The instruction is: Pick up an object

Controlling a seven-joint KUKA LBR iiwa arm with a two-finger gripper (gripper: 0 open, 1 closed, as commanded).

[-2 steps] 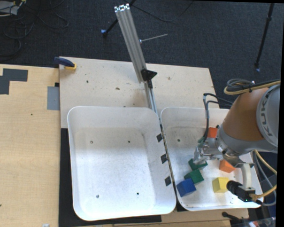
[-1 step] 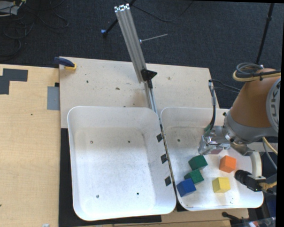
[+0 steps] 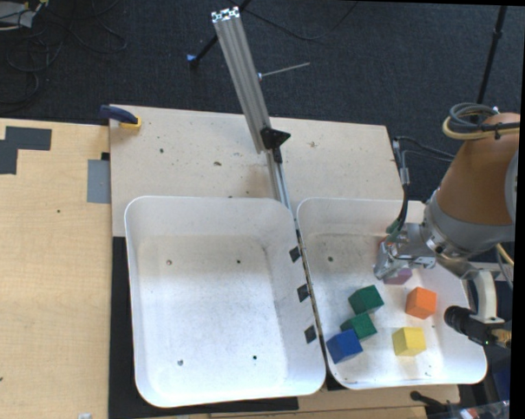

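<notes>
text: none legible | labels: none | numbers: none

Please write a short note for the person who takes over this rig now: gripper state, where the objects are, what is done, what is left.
Gripper: low in the right bin, over a purplish object; whether it has a grip is unclear.
Objects, all in the right bin: two green blocks, blue block, orange block, yellow block.
Done: arm is at the bin.
Left: confirm a grasp and lift one object.
</notes>
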